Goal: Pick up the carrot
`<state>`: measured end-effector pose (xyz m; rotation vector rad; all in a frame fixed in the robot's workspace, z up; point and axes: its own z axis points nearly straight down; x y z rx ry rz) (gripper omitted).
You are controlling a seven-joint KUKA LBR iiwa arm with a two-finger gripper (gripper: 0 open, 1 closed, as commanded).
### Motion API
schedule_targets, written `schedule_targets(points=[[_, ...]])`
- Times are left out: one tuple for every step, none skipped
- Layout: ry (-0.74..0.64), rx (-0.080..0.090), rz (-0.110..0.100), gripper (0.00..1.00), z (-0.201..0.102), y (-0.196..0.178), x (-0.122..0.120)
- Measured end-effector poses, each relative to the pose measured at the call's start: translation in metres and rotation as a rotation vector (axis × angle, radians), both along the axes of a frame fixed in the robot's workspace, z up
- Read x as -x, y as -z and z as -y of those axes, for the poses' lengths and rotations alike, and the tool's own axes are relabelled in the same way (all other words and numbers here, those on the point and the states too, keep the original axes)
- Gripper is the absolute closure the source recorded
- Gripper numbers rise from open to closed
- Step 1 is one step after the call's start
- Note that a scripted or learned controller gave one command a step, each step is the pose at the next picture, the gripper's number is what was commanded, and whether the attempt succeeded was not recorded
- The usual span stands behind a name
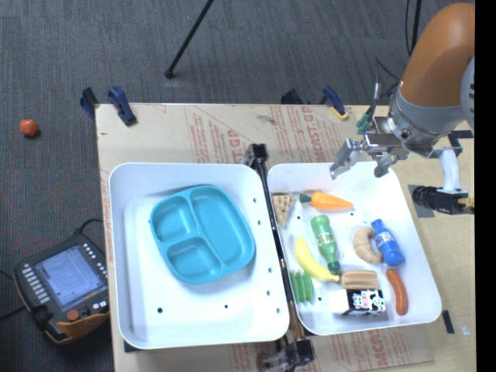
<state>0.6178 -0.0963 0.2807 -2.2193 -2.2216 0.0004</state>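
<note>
Orange carrot [331, 201] lies by the right bin's [418, 239] far rim, spread-fingered pincer [361, 163] hovering just above

Two white bins sit side by side on the bench: the left bin [128, 285] and the right bin [418, 246]. The left one holds a single blue divided plate [203, 233]. The right one holds nine items: one carrot [329, 201], one green bottle [325, 241], one banana [310, 261], one blue bottle [386, 242], one croissant [363, 245], one sausage [398, 291], one small carton [363, 301], one bread roll [359, 279] and one green bean pod [303, 286]. One waffle-patterned piece [282, 206] lies at the bin's left wall. One handheld control pad [63, 284] and one small orange ball [29, 128] rest on the floor.
</note>
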Motion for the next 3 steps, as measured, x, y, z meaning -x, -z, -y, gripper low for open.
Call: schedule_targets(points=[[0.05, -0.001, -0.006, 0.0, 0.016, 0.158, -0.024], [-0.271, 0.009, 0.018, 0.0, 0.023, 0.186, -0.031], [-0.265, 0.012, 0.019, 1.0, 0.025, 0.175, -0.031]])
